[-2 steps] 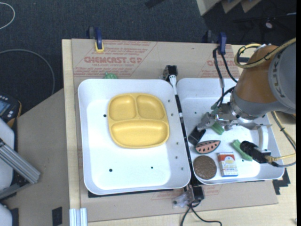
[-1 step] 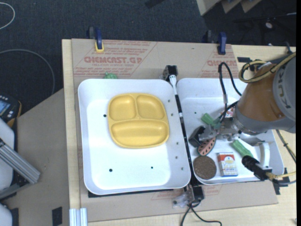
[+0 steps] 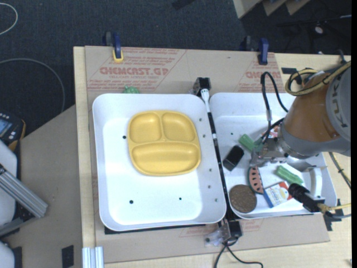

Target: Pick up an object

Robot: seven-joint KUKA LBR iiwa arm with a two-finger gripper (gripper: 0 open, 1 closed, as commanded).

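So far nothing is lifted: your hand (image 3: 266,156) hovers among the clutter, its grip impossible to tell, pickup remaining.

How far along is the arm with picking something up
Done: the arm has reached into the right bin, and its claw sits low among the clutter, near a green block and a black block. In hand: nothing visibly gripped. Left: grasping and lifting an item. The yellow divided plate lies in the left bin.

Bright, even overhead light; mild glare on left bin (image 3: 111,166); slightly soft focus.
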